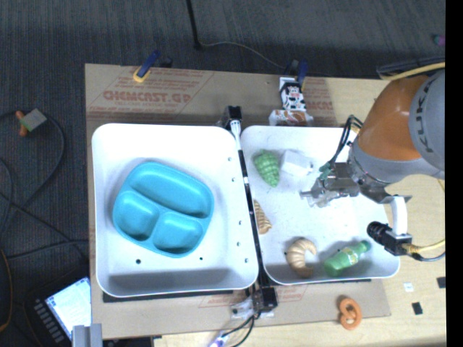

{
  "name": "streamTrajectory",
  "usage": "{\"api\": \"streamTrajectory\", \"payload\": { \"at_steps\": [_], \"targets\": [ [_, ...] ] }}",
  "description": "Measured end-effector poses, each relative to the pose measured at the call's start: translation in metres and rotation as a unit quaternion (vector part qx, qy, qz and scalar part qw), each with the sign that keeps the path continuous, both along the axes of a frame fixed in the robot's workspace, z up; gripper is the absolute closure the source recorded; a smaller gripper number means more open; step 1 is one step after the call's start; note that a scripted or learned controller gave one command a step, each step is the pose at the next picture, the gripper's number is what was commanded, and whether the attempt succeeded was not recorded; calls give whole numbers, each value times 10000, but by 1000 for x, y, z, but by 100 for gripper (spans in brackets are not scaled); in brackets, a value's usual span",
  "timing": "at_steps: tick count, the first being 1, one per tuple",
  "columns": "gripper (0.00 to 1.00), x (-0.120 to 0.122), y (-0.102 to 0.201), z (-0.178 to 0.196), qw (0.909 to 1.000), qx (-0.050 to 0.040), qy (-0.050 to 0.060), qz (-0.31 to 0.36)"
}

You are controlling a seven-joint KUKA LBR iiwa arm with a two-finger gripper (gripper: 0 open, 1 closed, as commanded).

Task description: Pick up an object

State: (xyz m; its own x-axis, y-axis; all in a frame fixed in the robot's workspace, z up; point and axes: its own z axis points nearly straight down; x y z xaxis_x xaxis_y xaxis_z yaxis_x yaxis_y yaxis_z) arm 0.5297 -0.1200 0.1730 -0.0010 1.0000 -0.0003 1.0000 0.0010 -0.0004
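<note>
Blue divided tray (163, 208) in left bin (108, 147); green bottle (346, 258), croissant (301, 254) in right bin (275, 275).

My bench (181, 96), topped with printed cardboard, carries two white bins side by side, the left bin (116, 266) and the right bin (376, 270), plus a small orange pretzel (349, 311) near its front edge.

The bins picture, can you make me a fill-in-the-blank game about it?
1. The blue tray sits in the ____ bin.
2. The bottle in the right bin is coloured ____.
3. The croissant lies right beside the ____.
4. The gripper hangs over the ____ bin.

Missing words: left; green; bottle; right
</note>
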Motion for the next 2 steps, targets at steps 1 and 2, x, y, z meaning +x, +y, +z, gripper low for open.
{"api": "streamTrajectory", "payload": {
  "at_steps": [1, 2],
  "targets": [
    [100, -46, 26, 37, 10000, 4, 8, -1],
    [100, -47, 15, 30, 10000, -2, 12, -6]
  ]
}}
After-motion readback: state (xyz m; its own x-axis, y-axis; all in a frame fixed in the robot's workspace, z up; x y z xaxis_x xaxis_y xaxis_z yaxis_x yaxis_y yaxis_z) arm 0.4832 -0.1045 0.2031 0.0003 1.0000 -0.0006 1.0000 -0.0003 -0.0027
